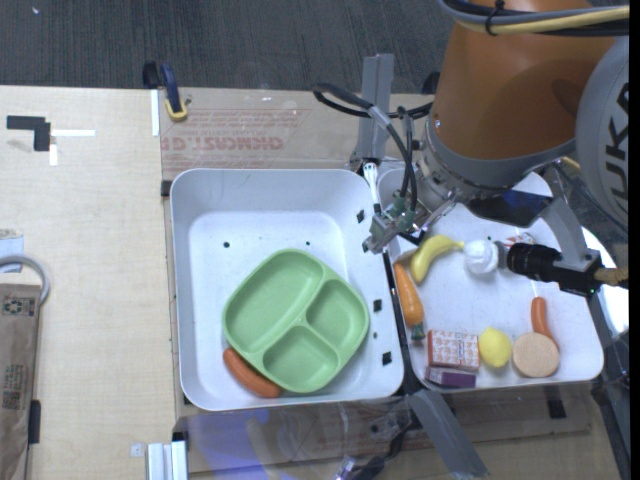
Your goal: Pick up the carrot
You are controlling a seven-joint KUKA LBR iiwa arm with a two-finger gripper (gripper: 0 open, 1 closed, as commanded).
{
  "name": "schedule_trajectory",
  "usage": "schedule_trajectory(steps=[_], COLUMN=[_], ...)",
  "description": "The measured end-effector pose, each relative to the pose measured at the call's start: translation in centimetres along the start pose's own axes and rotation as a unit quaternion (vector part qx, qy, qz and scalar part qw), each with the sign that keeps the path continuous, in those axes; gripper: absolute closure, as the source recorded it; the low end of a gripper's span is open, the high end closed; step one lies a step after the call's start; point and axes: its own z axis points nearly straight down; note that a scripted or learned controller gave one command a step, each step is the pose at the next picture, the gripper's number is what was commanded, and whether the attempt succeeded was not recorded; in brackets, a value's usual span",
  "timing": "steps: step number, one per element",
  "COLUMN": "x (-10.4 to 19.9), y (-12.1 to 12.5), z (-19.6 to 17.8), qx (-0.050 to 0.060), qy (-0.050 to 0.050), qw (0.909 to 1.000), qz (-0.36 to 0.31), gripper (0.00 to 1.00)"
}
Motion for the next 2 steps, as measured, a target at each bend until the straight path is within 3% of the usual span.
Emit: schedule_trajectory(steps=[1,2], x=[-3.2,2.1], y=[-3.9,-0.3], z=[3.2,14.9], qx=[0.0,0.002], qy=[0.001,0.002], qw=[0.9869,0.9977], qz=[-0.161,-0.067], gripper=[1.0,1.0])
